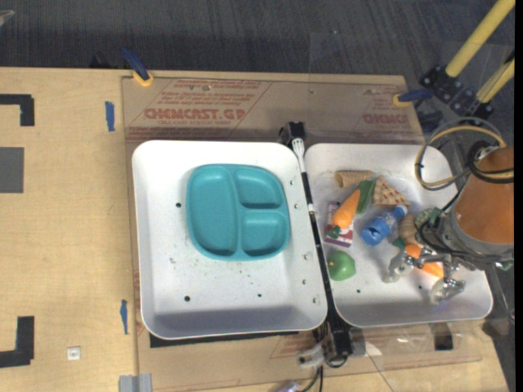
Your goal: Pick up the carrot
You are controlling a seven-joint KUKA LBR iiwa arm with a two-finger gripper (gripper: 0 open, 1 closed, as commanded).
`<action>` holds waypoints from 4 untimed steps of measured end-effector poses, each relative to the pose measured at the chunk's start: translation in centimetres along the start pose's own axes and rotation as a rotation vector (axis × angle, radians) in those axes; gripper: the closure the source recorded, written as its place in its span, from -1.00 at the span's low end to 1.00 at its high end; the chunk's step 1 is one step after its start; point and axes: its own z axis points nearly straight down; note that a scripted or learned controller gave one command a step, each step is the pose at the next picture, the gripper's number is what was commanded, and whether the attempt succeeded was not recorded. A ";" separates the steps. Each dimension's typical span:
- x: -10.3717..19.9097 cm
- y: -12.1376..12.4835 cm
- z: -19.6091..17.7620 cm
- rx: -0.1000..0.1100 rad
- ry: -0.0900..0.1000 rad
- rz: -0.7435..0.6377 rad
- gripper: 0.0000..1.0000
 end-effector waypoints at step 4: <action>-12.7 -6.4 0.3 -0.006 -0.004 -0.127 -1.00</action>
